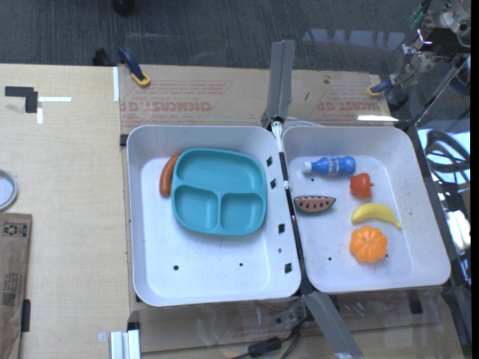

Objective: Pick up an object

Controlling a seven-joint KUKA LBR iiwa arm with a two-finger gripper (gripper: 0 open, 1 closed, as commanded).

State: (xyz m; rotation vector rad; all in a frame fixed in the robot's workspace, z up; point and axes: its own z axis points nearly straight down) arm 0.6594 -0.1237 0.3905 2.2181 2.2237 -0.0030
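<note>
Dark carpet lies beyond the bench (pixel 60 148), where we see two white bins side by side: the left bin (pixel 150 275) holds a teal divided plate (pixel 220 193) with an orange sausage (pixel 167 173) touching its left rim. Across the right bin (pixel 419 268) we find a blue bottle (pixel 331 166) on its side at the far end, a red tomato (pixel 361 185), a watermelon slice (pixel 313 203) by the divider, a banana (pixel 376 214) and an orange pumpkin (pixel 369 244) nearest us, all unobstructed. Far right, the gripper (pixel 438 32) hangs well beyond the bins; we cannot tell how its jaws stand.
</note>
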